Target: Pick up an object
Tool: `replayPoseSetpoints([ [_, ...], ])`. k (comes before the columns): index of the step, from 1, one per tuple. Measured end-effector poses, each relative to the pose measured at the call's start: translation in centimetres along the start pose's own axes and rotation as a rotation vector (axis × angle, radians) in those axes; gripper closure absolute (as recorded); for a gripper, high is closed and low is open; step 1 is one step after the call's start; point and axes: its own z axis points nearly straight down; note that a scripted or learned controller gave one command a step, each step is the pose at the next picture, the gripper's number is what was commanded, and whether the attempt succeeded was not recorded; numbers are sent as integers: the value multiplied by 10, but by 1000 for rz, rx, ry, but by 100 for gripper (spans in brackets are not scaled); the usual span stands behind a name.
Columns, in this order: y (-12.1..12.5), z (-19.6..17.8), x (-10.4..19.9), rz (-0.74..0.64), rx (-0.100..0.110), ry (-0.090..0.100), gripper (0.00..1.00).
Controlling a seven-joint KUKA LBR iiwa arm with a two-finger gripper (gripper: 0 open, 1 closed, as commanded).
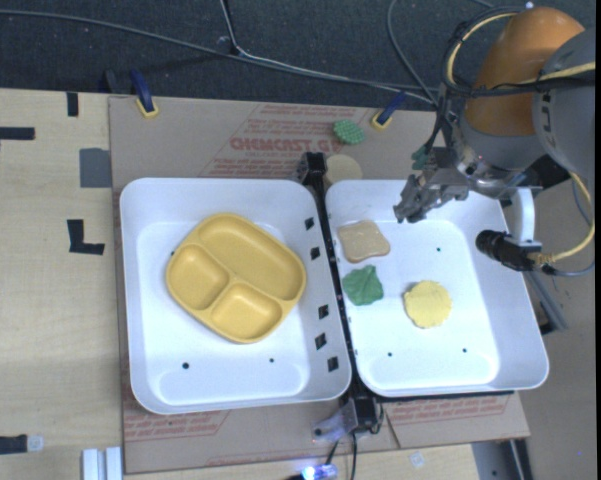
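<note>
The KUKA arm's end effector (412,208) is hovering over the far part of the right bin (480,368), whether spread or pressed together being impossible to tell. The nearest candidate, a tan toast-like piece (363,240), is lying flat just left of and nearer than it. A clean pick is calling for a straight descent centred on the piece, closing across its shorter span; its long axis is running roughly left to right, slightly slanted.

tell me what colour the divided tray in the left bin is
Yellow. The divided tray shows plainly in the camera view, lying in the left bin.
</note>
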Motion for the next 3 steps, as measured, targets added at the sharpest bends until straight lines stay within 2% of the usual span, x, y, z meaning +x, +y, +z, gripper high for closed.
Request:
replayPoseSetpoints([
  [1, 19, 3, 50, 0, -1, 0, 100],
  [2, 21, -3, 108, -1, 0, 0, 100],
  [3, 26, 14, 167, -1, 1, 0, 100],
])
